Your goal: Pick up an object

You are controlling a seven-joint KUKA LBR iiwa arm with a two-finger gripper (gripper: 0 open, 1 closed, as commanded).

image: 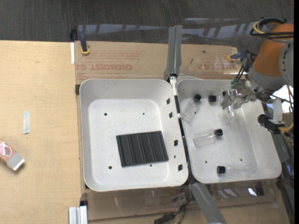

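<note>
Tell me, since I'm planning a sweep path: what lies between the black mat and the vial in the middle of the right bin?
In the camera view, between the mat and the vial stand the bins' adjoining walls, plus bare white floor.

Two white bins: left bin [93,97], right bin [261,167]. One dark ribbed mat [141,148] in left bin. Four clear black-capped vials in right bin: 11 o'clock [190,108], 12 o'clock [219,98], centre [207,136], 6 o'clock [231,171]. One small grey strip [26,122] on desk [42,78], 9 o'clock.
</note>
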